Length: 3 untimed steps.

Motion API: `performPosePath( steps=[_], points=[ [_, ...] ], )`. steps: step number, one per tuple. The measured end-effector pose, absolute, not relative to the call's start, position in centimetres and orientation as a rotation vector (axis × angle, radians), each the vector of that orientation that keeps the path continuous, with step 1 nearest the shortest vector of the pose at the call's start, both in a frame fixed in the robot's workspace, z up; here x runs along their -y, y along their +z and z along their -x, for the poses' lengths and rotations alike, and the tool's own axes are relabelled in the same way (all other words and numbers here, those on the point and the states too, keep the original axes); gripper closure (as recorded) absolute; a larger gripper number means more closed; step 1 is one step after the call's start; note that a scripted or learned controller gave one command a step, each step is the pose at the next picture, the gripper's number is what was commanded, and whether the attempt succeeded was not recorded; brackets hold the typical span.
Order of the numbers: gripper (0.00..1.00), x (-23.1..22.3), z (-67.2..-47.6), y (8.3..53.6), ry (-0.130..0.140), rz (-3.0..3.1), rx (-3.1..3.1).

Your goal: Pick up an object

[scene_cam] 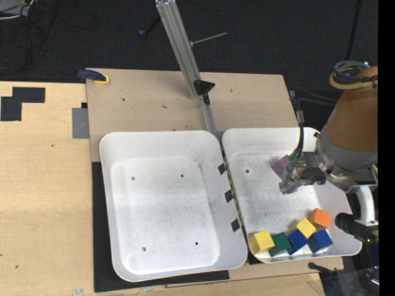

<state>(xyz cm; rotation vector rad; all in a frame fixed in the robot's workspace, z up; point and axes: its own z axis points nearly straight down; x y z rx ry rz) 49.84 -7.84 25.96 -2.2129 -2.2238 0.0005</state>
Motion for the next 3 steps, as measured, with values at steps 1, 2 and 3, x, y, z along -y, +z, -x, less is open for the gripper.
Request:
performPosePath(
  steps=[1, 2, 3],
  points=[
    [1.0, 2.1, -50.6, 24.3, 0.004, 2.211, 2.223],
    [1.0, -3.6, -50.4, 22.7, 0.005, 2.212, 2.222],
    [1.0, -9.1, -50.5, 23.9, 0.002, 2.213, 2.224]
  ],
)
